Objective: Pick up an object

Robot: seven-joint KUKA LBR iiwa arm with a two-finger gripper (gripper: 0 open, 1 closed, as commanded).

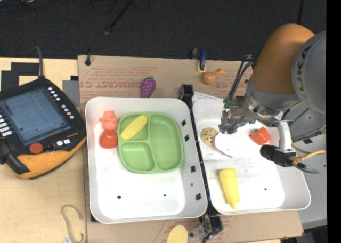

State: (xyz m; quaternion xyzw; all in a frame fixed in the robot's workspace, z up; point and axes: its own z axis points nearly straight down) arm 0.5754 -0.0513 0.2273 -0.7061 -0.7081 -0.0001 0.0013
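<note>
Open white floor is seen along the near half of the right bin [290, 194], around a yellow mustard bottle [229, 185]. The gripper [230, 124] is lowered near the far left wall, just beside a chocolate-chip cookie [209, 136], which lies to its left, round and tan. Whether anything is clasped cannot be told. An orange block [260, 136] lies to its right.

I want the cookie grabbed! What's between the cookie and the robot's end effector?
Nothing stands between them in the camera view: the end effector hangs just right of the cookie, with bare white bin floor between.
</note>
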